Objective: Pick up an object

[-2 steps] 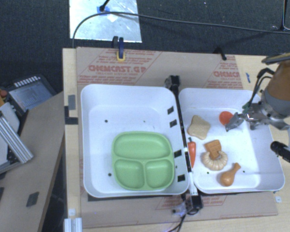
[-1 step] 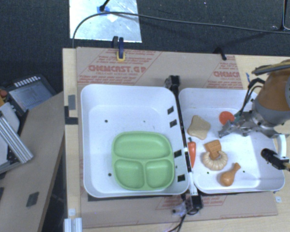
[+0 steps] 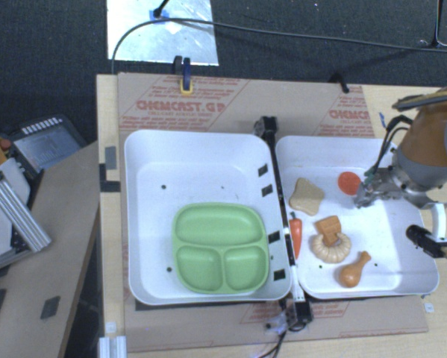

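Observation:
The right bin (image 3: 402,271) holds several toy foods: a tan bread slice (image 3: 307,195), a small red round piece (image 3: 348,182), an orange carrot (image 3: 295,235) against the left wall, an orange block (image 3: 328,228) on a pale garlic bulb (image 3: 332,247), and a brown pear-shaped piece (image 3: 353,270). My gripper (image 3: 366,193) hangs low over the right bin's far right part, just right of and below the red piece. Nothing shows between its tips.
A green three-compartment plate (image 3: 220,246) lies in the left bin (image 3: 152,200). The arm's grey and orange body (image 3: 430,151) covers the right bin's far right corner. A black divider clamp (image 3: 268,127) sits between the bins. Cardboard lies under both.

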You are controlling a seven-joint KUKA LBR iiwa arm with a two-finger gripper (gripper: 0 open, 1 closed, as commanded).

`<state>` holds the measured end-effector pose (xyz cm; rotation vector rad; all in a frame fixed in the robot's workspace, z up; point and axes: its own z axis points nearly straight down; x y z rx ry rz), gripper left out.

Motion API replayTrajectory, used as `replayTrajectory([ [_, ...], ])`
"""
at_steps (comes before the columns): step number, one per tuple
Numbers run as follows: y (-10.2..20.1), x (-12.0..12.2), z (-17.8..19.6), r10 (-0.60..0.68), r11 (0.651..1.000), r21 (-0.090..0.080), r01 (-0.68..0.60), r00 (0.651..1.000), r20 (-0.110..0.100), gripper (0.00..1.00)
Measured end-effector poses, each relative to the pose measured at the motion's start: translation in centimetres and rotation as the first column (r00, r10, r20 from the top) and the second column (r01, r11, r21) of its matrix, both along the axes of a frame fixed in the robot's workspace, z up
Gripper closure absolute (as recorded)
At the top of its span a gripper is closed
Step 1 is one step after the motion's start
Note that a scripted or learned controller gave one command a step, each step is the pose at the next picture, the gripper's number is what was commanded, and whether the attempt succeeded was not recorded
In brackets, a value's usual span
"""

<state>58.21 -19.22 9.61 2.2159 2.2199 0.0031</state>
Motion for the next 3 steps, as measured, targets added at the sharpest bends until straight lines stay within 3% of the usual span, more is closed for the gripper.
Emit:
replayTrajectory([
  [2, -0.6, 0.3, 12.9, 0.002, 1.0, -0.001, -0.002, 1.0, 0.003, 1.0],
  [3, -0.6, 0.4, 15.5, 0.002, 1.0, 0.001, -0.002, 1.0, 0.0, 1.0],
])
